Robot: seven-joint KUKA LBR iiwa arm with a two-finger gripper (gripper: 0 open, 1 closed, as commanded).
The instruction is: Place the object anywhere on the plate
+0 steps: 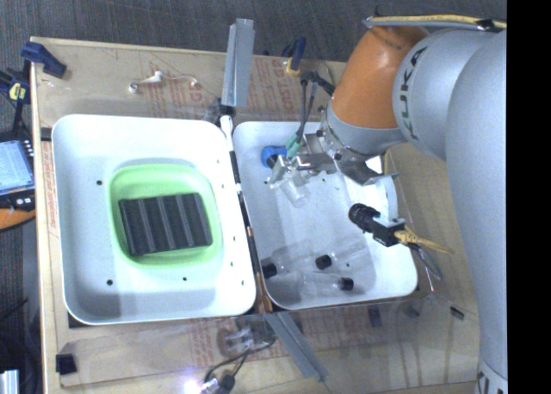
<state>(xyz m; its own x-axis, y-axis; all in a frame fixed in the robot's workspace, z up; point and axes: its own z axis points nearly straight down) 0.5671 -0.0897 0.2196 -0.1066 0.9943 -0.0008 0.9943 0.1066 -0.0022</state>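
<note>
Plate (164,179) lies apart; arm (413,83) bends over right bin (392,276).

The 2 bins (73,212) are white. The left one holds a pale green plate (164,179) with a dark grey ribbed centre. The arm (448,83) is grey with an orange band (374,74). The table (112,61) is light brown, and a small blue piece (272,157) lies in the right bin

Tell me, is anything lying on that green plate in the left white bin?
Only a dark ribbed rectangular block lies on the green plate, flat at its middle.
</note>
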